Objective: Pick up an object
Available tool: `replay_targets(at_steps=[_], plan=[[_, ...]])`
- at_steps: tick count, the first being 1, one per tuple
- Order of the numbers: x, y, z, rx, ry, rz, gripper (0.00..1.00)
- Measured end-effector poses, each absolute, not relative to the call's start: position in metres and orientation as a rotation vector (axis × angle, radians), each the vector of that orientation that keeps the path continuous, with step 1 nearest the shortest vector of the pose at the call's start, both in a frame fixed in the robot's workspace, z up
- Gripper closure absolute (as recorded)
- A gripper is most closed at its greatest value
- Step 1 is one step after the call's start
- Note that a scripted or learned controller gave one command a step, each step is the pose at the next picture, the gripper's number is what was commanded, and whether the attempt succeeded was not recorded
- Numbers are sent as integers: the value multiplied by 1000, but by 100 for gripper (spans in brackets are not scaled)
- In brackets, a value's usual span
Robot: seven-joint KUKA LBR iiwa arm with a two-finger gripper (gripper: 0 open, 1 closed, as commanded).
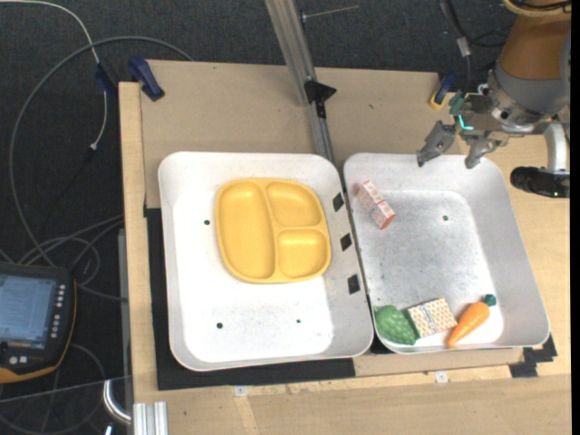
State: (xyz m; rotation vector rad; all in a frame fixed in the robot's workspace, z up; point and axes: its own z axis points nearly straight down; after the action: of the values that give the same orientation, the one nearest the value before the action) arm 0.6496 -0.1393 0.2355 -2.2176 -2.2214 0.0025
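Observation:
My gripper hangs over the far edge of the right bin, its two fingers spread open with nothing between them. Below and left of it lies a small pink-and-white box near the bin's far left corner. Along the bin's near edge sit a green leafy toy, a patterned cracker-like block and an orange carrot. All of these lie well apart from the gripper.
The left bin holds a yellow divided plate. A metal pole slants down between the bins at the back. Black clips line the seam. A tablet and cables lie on the floor to the left.

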Motion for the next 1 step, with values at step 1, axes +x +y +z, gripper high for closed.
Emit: replay_targets(at_steps=[1], plan=[[639,-143,181,-2217,-2217,7,0]])
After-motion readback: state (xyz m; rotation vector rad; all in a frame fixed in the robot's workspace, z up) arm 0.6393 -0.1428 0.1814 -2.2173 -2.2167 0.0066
